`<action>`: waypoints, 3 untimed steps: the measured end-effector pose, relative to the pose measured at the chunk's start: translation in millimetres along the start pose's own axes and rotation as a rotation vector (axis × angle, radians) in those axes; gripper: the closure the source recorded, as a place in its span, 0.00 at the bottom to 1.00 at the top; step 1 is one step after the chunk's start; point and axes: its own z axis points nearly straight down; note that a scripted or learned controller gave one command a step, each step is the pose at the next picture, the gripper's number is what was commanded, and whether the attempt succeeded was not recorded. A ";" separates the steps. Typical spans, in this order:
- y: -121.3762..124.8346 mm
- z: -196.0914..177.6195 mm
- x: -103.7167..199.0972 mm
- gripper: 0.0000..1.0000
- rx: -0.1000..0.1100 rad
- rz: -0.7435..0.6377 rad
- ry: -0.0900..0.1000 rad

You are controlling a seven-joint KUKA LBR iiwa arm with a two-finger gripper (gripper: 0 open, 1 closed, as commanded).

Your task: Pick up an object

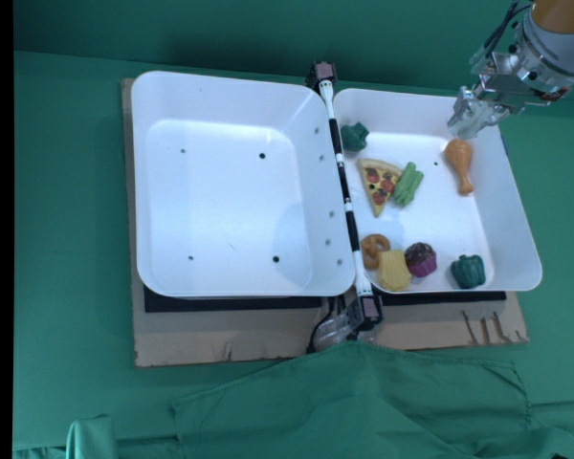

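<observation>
My gripper (467,118) hangs over the far right part of the right bin (517,208), just above the thick end of an orange chicken drumstick (460,164). Nothing shows between its fingers. Other toy foods lie in that bin: a pizza slice (378,182), a green bean pod (407,184), a dark green piece (353,137) near the divider, a pretzel (374,250), a yellow piece (393,271), a purple cupcake (420,258) and a green pepper (468,271).
The left bin (172,103) stands beside the right one, joined by a black-and-white divider rail (340,175). Both rest on a cardboard sheet (220,347) on green cloth. Folded green fabric (364,404) lies at the front.
</observation>
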 end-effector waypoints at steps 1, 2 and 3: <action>15.7 -17.1 9.4 1.00 0.000 0.000 0.001; 54.6 -14.7 21.5 1.00 0.002 0.000 -0.001; -3.2 -105.6 38.0 1.00 -0.008 0.000 0.001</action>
